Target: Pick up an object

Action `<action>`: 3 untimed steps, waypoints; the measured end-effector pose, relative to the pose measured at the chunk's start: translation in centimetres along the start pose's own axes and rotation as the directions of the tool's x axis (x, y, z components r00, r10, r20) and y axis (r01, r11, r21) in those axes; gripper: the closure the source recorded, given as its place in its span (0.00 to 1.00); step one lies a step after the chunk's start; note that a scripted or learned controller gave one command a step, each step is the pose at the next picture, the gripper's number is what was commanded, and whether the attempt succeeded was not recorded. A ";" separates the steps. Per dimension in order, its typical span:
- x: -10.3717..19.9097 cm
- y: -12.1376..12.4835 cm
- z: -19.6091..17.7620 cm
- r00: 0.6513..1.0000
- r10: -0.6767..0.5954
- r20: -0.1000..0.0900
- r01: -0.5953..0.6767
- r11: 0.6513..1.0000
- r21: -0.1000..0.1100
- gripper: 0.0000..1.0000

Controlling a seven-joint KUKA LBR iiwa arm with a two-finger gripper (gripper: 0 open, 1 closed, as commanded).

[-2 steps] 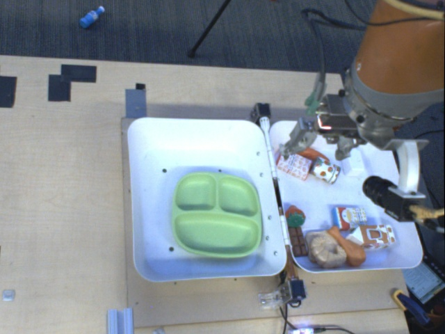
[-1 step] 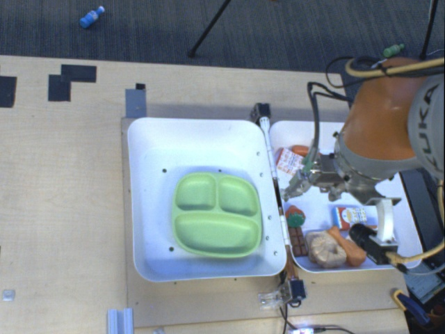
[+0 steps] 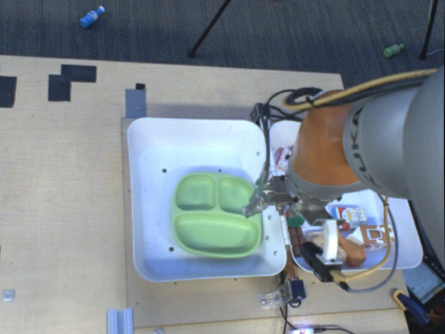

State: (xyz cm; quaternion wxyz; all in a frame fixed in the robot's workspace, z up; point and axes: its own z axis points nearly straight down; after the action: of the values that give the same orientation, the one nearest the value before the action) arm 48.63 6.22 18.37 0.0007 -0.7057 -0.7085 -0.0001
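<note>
Gripper (image 3: 254, 204): at right rim of green divided plate (image 3: 215, 214), touching plate edge; whether it grips, cannot tell. Plate: three compartments, lies flat in left bin (image 3: 149, 186), toward its right side. Right bin (image 3: 410, 252): mixed packaged items, partly hidden under arm (image 3: 361, 145).

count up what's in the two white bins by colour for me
Green: 1, the divided tray in the left bin.
Orange-brown: 1, a rounded item in the right bin.
White with blue print: 1, a packet in the right bin.
Total: 3 countable; the arm hides the rest of the right bin.
</note>
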 end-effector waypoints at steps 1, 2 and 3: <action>1.4 0.1 -18.5 1.000 -0.001 0.000 0.001 1.000 -0.005 0.00; 1.5 0.2 -19.5 1.000 -0.008 0.000 0.008 1.000 -0.007 1.00; -3.3 0.0 -13.0 1.000 0.001 0.001 -0.001 1.000 -0.002 1.00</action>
State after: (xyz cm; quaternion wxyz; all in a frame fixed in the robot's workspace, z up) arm 48.70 2.93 31.37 -0.0004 -0.7061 -0.7082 -0.0001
